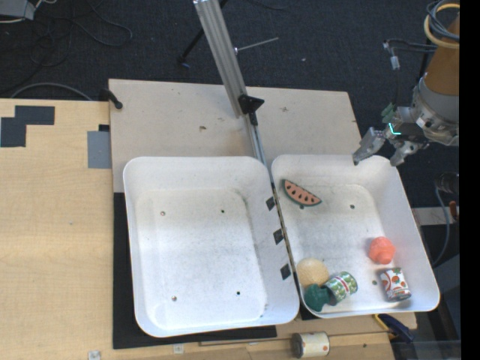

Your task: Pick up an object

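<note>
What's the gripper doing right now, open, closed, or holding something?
Gripper: open, nothing between its fingers; it hangs over the far right corner of the right bin, above and apart from the toys.

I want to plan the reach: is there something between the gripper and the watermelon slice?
Nothing visible. The gripper hovers over the far right corner of the right bin. The watermelon slice lies alone near the divider, with bare bin floor between them.

A robotics lab: white bins (pixel 196 172) on a plywood bench (pixel 172 118), loose cables (pixel 75 10), aluminium strut (pixel 223 51)
</note>
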### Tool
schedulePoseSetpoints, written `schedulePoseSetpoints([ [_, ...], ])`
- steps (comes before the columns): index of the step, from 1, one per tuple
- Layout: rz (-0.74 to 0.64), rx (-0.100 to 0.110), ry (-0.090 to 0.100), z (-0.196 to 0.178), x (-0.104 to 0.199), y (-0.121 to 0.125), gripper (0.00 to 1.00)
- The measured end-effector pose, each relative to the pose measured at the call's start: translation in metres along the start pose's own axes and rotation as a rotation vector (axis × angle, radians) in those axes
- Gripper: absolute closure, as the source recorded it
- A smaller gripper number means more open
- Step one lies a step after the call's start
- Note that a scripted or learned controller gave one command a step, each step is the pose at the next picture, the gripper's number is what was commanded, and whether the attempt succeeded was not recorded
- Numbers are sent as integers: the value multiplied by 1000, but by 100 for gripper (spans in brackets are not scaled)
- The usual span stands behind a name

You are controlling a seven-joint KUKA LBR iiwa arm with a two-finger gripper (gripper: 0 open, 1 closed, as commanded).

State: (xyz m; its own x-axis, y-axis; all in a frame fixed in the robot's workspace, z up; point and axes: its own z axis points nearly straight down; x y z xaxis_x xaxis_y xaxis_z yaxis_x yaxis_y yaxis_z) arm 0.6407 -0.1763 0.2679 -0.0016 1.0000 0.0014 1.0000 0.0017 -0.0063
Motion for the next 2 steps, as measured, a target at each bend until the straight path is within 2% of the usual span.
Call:
schedulePoseSetpoints([
  [1,-3,-3,-1,-2,0,1,0],
  [2,2,2,0,62,-1,-3,0],
])
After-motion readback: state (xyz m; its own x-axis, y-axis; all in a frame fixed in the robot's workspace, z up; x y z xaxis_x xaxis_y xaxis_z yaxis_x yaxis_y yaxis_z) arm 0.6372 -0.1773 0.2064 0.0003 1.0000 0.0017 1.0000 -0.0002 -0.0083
